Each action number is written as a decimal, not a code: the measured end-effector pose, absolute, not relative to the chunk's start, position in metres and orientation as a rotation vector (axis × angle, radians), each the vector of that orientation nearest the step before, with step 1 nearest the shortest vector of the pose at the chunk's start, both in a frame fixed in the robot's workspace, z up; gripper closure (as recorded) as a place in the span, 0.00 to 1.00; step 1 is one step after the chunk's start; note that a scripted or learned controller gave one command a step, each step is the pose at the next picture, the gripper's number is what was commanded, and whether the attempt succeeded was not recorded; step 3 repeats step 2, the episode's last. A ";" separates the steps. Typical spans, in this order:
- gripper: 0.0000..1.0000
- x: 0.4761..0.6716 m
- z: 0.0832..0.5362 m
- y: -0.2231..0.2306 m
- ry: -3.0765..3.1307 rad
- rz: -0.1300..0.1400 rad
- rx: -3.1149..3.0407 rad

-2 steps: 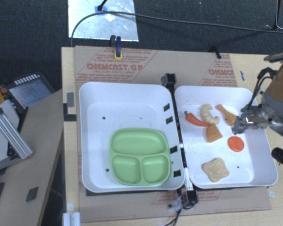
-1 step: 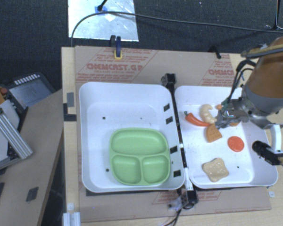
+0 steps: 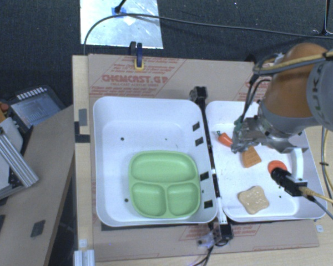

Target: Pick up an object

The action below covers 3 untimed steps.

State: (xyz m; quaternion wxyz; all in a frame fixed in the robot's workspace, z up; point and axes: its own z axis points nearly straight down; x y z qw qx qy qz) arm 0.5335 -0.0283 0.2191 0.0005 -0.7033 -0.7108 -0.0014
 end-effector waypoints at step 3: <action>1.00 0.552 0.238 0.083 -2.233 -0.007 -2.209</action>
